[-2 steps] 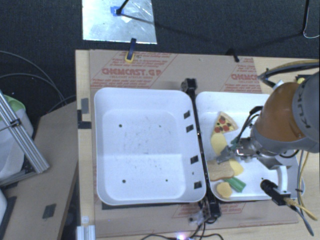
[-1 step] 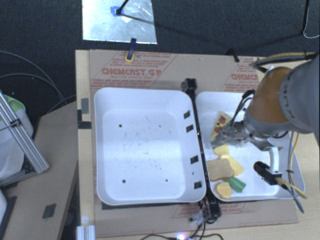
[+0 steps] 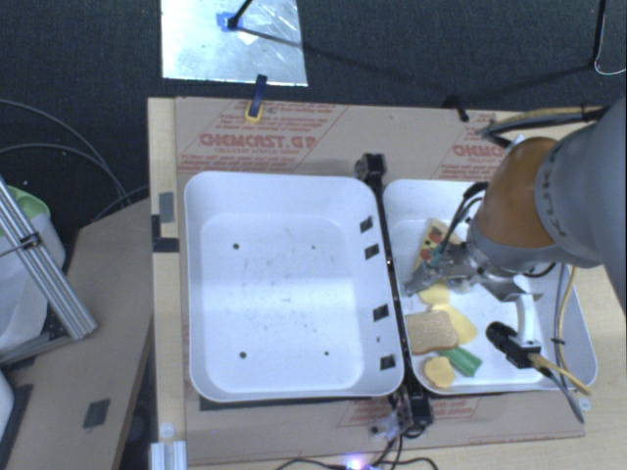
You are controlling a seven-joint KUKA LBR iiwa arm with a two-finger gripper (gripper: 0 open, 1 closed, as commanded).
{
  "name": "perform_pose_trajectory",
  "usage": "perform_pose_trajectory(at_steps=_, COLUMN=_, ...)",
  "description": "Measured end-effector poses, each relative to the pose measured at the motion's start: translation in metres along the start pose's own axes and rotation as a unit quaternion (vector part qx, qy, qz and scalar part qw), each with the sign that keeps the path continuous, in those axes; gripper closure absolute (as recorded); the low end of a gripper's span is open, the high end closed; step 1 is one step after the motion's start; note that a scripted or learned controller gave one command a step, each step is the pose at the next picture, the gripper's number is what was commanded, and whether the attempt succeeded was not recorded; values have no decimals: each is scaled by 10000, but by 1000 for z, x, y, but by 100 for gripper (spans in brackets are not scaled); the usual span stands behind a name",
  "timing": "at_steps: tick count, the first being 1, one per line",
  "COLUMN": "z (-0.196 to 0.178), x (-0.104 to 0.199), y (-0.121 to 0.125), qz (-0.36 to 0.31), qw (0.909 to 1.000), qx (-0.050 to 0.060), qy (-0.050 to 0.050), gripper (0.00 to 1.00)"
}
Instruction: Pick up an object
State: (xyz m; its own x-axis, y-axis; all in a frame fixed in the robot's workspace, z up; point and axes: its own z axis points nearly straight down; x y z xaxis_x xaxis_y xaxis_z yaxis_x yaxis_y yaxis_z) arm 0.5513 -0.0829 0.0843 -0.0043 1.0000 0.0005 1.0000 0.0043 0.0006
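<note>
My gripper (image 3: 428,279) hangs low over the left part of the right bin (image 3: 578,351), under the orange-banded wrist. Just below it lies a pale yellow piece (image 3: 437,297), partly covered by the gripper. A tan bread-like slice (image 3: 431,331) lies nearer the front, and a yellow lump (image 3: 438,372) and a green piece (image 3: 464,362) sit by the front rim. A small colourful packet (image 3: 432,242) lies just behind the gripper. I cannot make out anything held.
The left bin (image 3: 284,282) stands beside the right one, with a black divider strip (image 3: 385,262) between them. Both rest on a cardboard sheet (image 3: 294,135). The arm's bulk covers the right bin's back right part.
</note>
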Motion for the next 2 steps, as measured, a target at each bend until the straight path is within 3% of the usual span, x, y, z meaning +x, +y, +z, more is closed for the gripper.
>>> perform_pose_trajectory(at_steps=1, z=-1, x=-31, y=50, qz=5, qw=10000, qx=-33, qy=-15, gripper=0)
perform_pose_trajectory(at_steps=2, z=0, x=-7, y=-7, qz=19, qw=10000, qx=24, qy=8, gripper=0)
